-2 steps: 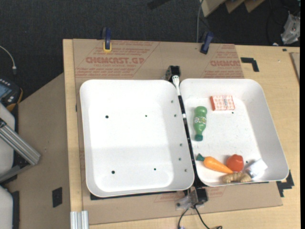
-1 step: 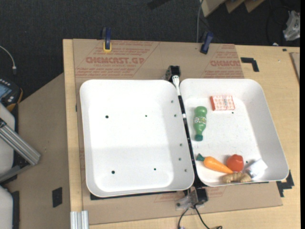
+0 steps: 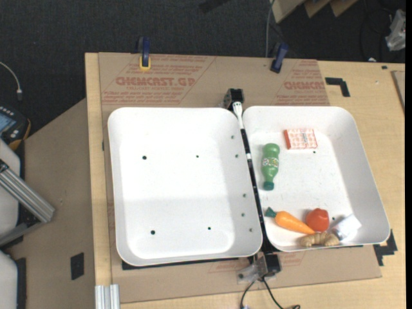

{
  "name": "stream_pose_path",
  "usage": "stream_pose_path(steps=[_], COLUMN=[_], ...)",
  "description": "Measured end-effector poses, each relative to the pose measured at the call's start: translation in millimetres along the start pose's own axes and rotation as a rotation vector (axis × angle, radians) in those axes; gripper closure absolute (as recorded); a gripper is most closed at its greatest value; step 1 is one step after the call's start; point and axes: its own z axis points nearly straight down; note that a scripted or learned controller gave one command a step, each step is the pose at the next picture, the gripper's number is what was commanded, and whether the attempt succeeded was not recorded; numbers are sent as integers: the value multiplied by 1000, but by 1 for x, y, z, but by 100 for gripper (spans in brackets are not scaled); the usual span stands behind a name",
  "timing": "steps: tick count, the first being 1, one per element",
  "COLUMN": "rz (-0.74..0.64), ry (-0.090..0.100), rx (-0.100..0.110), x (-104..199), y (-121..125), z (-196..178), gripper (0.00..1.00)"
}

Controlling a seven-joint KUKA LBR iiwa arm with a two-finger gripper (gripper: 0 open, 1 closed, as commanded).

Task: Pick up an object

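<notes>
The right bin (image 3: 360,166) holds several small objects. A green bottle (image 3: 270,165) lies near its left wall. A red-and-white patterned packet (image 3: 300,138) rests toward the back. Along the front edge sit an orange carrot (image 3: 290,221), a red tomato-like piece (image 3: 317,219), a tan ginger-shaped piece (image 3: 319,239) and a small white item (image 3: 348,227).
The left bin (image 3: 174,185) sits beside the right one, their rims meeting at a black divider strip (image 3: 248,163). Both rest on a brown cardboard sheet (image 3: 193,79) held by clamps (image 3: 144,53) at the back edge. A metal rail (image 3: 22,192) lies at the far left.
</notes>
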Motion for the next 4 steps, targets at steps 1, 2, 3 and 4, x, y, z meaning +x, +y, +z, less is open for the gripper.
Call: stream_pose_path(steps=[1, 2, 3, 4], rz=[-1, -3, -4, -5], ry=[-3, -6, -9, -13], rx=[-5, -10, -15, -20], x=[0, 0, 0, 0], y=[1, 3, 4, 6], z=[-11, -22, -33, -44], gripper=[100, 100, 100, 100])
